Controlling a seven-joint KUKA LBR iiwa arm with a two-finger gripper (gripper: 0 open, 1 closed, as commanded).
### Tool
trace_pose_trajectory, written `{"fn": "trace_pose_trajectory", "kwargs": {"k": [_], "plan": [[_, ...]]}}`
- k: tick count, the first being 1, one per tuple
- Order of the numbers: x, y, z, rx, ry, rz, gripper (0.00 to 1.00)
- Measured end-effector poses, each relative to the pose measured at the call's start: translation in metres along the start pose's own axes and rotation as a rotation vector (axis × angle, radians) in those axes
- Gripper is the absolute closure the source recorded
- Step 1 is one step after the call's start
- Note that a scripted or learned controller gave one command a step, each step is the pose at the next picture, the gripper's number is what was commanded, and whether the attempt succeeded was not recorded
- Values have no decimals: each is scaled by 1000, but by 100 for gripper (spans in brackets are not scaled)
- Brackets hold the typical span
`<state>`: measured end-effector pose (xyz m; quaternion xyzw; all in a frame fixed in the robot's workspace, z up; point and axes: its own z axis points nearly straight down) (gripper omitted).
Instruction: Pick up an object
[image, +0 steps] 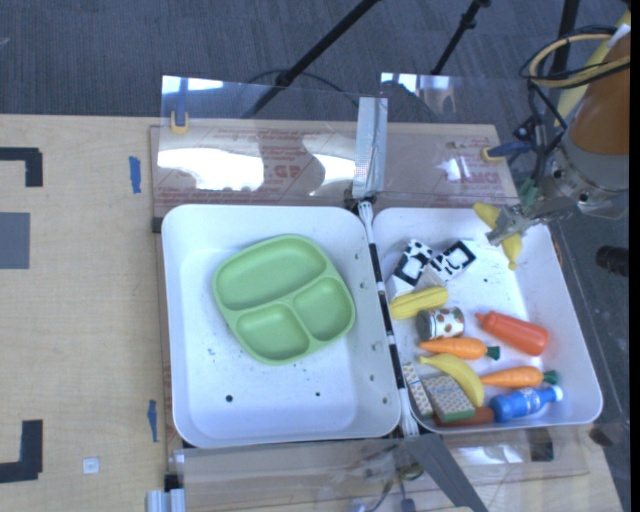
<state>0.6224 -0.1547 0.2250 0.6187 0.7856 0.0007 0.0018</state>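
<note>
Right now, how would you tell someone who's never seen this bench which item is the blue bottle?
Look at the right white bin, the one crowded with toy food, not the left bin holding the green divided plate. Go to its near right corner: the blue bottle lies on its side there, just below an orange carrot. It is the only blue item among yellow and orange neighbours.

- We see two white bins — the left one (190, 400) holds a pale green divided plate (283, 297).
- In the right bin (575, 330) we count orange carrots (453, 348), a yellow banana (457, 375) and a yellow corn cob (418, 301).
- A black-and-white patterned block (432, 261) lies there, and a blue bottle (522, 403).
- The arm (600, 120) shows an orange band; near the gripper (508, 228) we see a yellow piece (512, 240).
- The bench (80, 300) is light wood with black marks and blue tape.
</note>
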Motion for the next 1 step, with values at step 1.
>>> {"fn": "trace_pose_trajectory", "kwargs": {"k": [1], "plan": [[-20, -20, 58, 6, 3, 241, 100]]}}
